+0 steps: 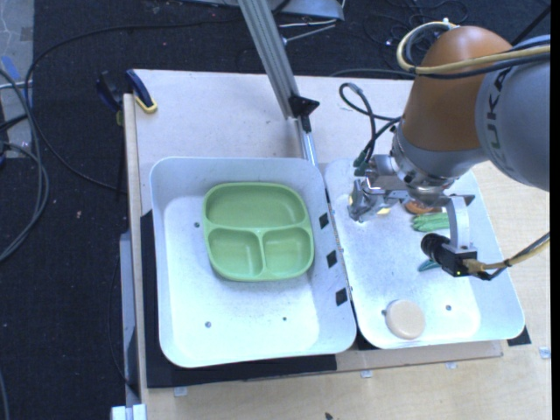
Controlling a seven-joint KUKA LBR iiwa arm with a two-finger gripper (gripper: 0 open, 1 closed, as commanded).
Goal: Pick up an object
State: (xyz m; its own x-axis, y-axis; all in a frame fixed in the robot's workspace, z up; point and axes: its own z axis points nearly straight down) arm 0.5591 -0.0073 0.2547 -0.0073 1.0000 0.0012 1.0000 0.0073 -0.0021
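Observation:
My gripper [360,206] hangs low over the far left part of the right bin [378,265], under the grey wrist and orange band. A green object [431,221] and an orange-red piece [420,206] lie just right of it, partly hidden by the wrist. Near the bin's front sits a tan round object [405,319]. A small teal piece [429,266] lies beside a black fitting on the arm. I see nothing held by the gripper.
The left bin [175,234] holds a green divided plate [259,231]. A slanted metal pole [273,51] rises behind the bins. Cables trail from the wrist over the right bin's right side.

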